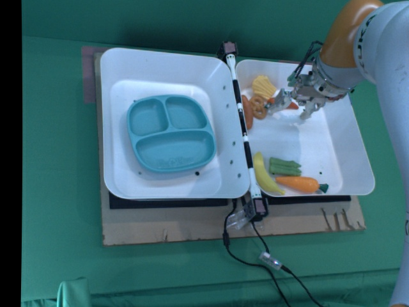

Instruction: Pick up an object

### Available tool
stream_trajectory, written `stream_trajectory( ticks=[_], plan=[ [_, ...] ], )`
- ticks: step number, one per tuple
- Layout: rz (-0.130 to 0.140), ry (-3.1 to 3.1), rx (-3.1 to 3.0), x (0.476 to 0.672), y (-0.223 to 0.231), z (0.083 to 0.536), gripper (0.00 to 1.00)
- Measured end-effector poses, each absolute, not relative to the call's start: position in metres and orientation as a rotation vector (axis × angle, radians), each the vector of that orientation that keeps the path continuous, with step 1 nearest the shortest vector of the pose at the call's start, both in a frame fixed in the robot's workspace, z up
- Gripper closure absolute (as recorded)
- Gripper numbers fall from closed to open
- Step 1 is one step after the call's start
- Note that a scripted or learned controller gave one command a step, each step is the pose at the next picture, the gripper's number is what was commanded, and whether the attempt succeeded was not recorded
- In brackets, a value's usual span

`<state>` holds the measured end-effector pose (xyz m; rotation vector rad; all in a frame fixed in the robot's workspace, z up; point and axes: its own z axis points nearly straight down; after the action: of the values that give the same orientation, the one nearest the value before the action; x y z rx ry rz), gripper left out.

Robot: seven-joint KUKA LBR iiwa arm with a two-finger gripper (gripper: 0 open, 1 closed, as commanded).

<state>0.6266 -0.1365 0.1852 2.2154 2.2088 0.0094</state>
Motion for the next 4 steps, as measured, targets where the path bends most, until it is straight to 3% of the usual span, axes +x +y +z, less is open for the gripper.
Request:
stream_trajectory(
  ticks=[1, 2, 3, 4],
  plan=[
    [0.014, 2.200, 2.212, 0.628, -0.138, 0.199, 1.00],
    [0.014, 2.199, 2.212, 0.628, -0.138, 0.199, 0.00],
    [0.018, 2.192, 2.210, 0.630, -0.139, 0.212, 1.00],
    [0.017, 2.192, 2.210, 0.630, -0.139, 0.212, 0.00]
  ],
)
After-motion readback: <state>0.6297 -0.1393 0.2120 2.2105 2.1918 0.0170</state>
